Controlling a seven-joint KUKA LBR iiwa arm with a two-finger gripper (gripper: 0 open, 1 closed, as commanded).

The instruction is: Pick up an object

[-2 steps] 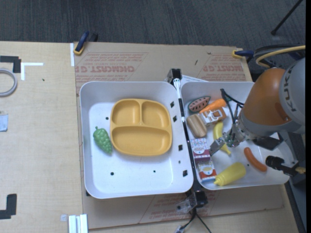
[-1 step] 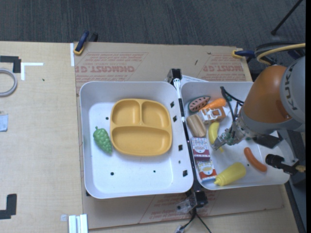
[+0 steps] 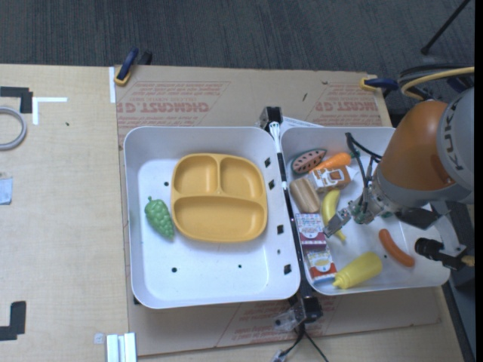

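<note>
My gripper hangs low in the right bin, its fingers pointing left, right beside a yellow banana. Whether anything sits between them is not visible. Around it lie a bread roll, an orange carrot, a brown-and-white packet, a red-and-white carton, a yellow mustard bottle and a red sausage. The arm's orange band covers the bin's right part.
The left bin holds a yellow divided plate and a green bunch of grapes. A dark oval toy lies at the right bin's back left. Cables run along the bench's right edge.
</note>
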